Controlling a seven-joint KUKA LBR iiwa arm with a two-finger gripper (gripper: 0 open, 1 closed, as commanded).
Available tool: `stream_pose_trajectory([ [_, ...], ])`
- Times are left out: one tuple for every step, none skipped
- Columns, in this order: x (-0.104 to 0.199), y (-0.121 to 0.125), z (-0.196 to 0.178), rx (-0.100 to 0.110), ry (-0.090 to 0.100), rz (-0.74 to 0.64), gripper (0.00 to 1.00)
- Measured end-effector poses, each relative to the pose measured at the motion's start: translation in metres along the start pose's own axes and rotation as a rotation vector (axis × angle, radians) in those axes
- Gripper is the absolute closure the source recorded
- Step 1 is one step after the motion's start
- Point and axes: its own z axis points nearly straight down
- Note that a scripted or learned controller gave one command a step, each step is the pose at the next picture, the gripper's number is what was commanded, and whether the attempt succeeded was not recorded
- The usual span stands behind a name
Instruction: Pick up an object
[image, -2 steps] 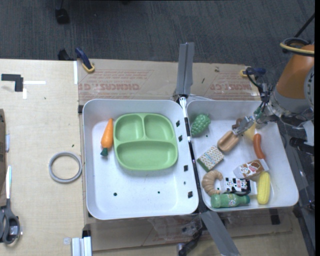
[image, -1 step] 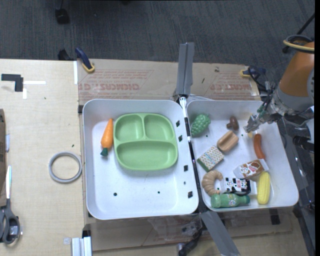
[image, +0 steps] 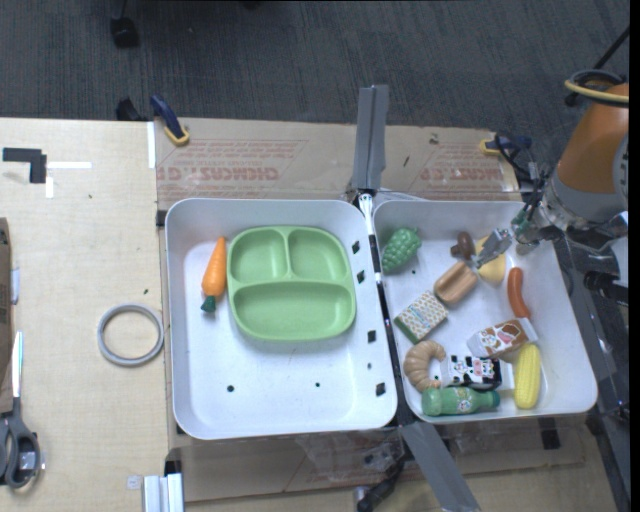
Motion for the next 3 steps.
stream_pose_trajectory([
  [0.016,-0.052,0.012,0.005,0.009,0.005,0.00],
  [0.014,-0.052,0.003,0.003,0.003,0.008,1.00],
  [0.056,0.036,-0.080,0.005,0.000,0.089,1.00],
])
